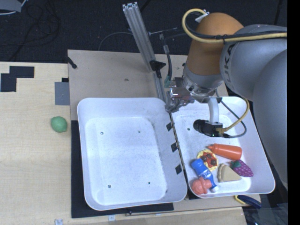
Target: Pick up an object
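Several toy items lie in the near part of the right bin point(257, 139): an orange carrot point(227, 150), purple grapes point(243, 168), a tan wedge point(228, 174), a blue piece point(201, 167), a yellow and red piece point(209, 158) and a pink-red lump point(201, 185). My gripper point(174, 101) hangs at the far end of the seam between the two bins, well above and left of the toys. I see nothing held in it.
The left bin point(93, 108) is bare white. A green ball point(59, 124) lies on the bench left of the bins. A slanted metal rail point(143, 36) rises behind the gripper. A black part with a yellow cable point(207, 127) hangs over the right bin.
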Available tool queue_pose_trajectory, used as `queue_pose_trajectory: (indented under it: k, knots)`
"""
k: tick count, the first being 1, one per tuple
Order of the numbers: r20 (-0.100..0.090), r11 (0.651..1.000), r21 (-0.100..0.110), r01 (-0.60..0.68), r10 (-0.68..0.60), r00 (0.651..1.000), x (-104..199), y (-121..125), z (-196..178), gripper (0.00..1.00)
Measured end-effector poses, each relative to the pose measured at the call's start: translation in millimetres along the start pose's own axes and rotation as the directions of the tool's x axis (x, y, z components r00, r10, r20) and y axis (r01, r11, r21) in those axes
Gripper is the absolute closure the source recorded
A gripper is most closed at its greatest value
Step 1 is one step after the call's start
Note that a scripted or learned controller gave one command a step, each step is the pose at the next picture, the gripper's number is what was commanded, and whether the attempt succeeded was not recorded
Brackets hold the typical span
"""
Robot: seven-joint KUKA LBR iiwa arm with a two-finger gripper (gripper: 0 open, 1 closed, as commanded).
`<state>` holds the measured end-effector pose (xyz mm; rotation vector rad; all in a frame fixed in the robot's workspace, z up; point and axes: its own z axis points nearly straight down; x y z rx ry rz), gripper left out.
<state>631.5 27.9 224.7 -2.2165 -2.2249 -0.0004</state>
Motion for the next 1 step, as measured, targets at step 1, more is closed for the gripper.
queue_pose_trajectory:
  k: [1]
  knots:
    - [0.000, 1.000, -0.001, 0.000, 0.000, 1.000, 53.5, -6.3, -12.2, 1.00]
